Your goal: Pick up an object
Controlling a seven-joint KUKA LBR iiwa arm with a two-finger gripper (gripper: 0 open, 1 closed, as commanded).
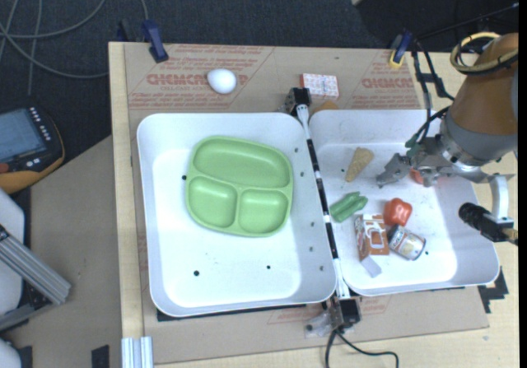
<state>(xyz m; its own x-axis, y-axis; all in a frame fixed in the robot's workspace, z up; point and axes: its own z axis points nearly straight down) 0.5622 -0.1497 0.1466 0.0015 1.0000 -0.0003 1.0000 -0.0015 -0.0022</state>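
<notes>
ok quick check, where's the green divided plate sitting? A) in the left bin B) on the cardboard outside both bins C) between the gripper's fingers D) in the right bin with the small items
A: the green divided plate lies flat in the left bin, while the small items such as the red pepper and the can are in the right bin.

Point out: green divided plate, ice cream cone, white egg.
green divided plate (240,186), camera view, centre ridge.
ice cream cone (357,164), camera view, mid-body.
white egg (221,80), camera view, top middle.
</notes>
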